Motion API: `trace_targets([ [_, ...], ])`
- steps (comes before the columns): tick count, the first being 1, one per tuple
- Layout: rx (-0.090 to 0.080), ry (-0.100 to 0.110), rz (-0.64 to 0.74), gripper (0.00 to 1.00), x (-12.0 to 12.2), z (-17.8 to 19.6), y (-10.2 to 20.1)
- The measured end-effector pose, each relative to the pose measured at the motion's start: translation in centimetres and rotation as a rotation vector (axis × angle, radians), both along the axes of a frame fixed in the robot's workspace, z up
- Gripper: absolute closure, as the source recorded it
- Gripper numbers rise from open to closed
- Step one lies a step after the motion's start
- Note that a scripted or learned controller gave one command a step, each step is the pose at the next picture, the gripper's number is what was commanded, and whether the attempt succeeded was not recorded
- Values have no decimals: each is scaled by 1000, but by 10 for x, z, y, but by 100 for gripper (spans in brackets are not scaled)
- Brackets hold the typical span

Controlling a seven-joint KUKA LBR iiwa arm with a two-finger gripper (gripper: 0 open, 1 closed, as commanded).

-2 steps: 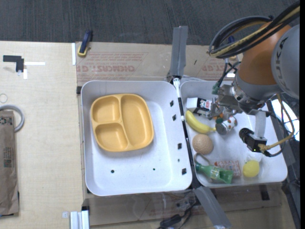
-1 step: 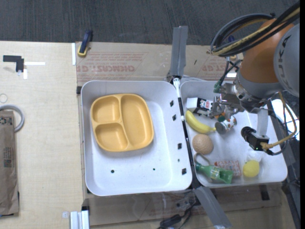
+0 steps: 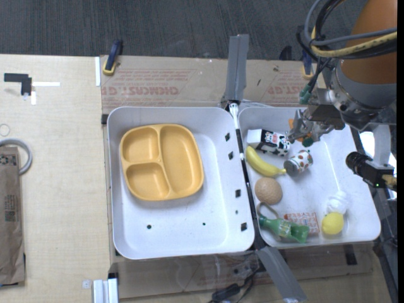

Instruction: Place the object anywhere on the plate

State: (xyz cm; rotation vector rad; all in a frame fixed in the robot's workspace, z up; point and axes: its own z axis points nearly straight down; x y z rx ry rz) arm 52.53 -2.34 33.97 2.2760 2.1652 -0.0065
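While the yellow divided plate (image 3: 162, 161) in the left bin (image 3: 126, 232) carries nothing in any of its three compartments, I log the task as not yet begun in any visible sense: no object has reached it. Candidates all lie in the right bin (image 3: 360, 182), across the divider from the plate: a banana (image 3: 262, 161), a black-and-white cow toy (image 3: 275, 142), a small spotted cup on its side (image 3: 298, 162), a tan ball (image 3: 269, 191), a green bottle (image 3: 284, 228), a lemon (image 3: 332, 223) and a white bulb-like piece (image 3: 337, 202). My gripper (image 3: 304, 133) hovers at the far side of that bin, just beside the cow toy and the cup; whether it is open or closed on anything I cannot tell. Pick, carry and release all remain, by my judgement.
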Motion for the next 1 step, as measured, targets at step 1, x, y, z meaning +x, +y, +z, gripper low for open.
trace_targets([
  [1, 0, 0, 0, 0, 0, 0, 0],
])
